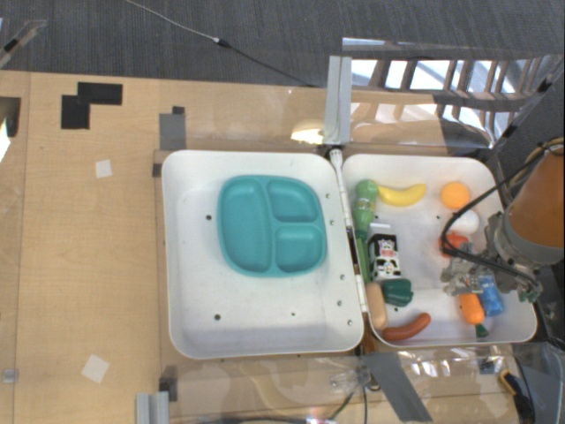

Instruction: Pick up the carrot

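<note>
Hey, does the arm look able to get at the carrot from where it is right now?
Probably yes. The tool hangs right over the carrot near the front right corner of the right bin. Nothing lies on the carrot; the sausage lies apart to its left. The bin wall close by may cramp the approach.

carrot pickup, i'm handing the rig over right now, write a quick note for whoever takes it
Pincer: low over the near right corner of the right bin, right at the carrot. The view does not settle whether it has a grip.
Carrot: lying on the bin floor, green end toward the near wall, partly under the arm's tooling.
Nearby: sausage to its left, orange at the far side.
Done: approach to the carrot.
Left: confirm the grasp, then lift clear of the bin.
</note>
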Controlling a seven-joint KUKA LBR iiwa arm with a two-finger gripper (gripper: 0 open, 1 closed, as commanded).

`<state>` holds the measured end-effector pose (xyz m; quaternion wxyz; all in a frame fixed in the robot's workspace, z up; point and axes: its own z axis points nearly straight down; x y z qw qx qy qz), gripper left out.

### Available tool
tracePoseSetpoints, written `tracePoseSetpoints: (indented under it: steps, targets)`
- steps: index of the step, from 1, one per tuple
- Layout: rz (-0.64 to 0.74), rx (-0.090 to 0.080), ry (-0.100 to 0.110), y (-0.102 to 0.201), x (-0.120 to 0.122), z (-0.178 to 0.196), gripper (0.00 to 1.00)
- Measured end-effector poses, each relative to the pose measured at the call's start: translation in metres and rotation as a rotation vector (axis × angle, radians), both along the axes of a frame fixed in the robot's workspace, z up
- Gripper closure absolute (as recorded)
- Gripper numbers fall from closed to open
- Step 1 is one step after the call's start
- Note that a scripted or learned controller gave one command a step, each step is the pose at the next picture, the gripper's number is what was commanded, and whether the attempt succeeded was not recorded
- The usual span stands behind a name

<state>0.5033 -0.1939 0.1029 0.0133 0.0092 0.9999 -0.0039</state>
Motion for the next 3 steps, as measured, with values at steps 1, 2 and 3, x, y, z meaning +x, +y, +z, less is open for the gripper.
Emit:
tracePoseSetpoints:
  steps: [1,2,3]
  targets:
    - [-0.306,0.011,0.013,0.002,-0.013,0.050,1.00]
    - [-0.093,0.005,0.006,0.027,-0.013,0.233,1.00]
    - [0.075,0.001,0.010,-0.013,-0.011,-0.012,1.00]
